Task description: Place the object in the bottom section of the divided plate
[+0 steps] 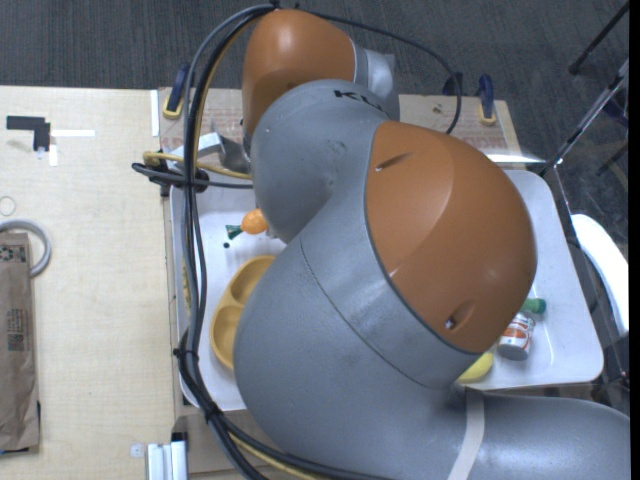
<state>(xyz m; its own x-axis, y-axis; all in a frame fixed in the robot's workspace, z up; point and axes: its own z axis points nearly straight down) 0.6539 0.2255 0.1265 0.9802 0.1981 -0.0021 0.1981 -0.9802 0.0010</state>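
Two bins, and the arm (400, 268) covers most of both, so you get little to judge clearance by. The grey link and orange joint caps lie across the middle of the view, from the top down to the bottom right.

You can't tell whether the gripper is spread, closed or pinching anything.

Left bin (212, 253): only a strip of white floor along its left wall shows. The yellow divided plate (232, 318) sits in that strip. You can see its left rim and parts of two sections, and the rest is under the arm. The plate's left rim is close to the bin wall, with a thin gap.

A small orange object (254, 222) with a green bit beside it lies on the bin floor just above the plate's upper rim and outside the plate. It is close against the arm's edge.

Black cables (190, 178) run down along the left bin's left wall, from the top to the bottom corner.

Right bin (578, 298): its right margin is visible. A red-and-white can (517, 339), a green item (535, 307) and a yellow item (478, 368) sit tight against the arm's outline.

The wooden bench (90, 268) to the left of the bins is mostly bare. A brown bag (15, 348) lies at its far left edge.
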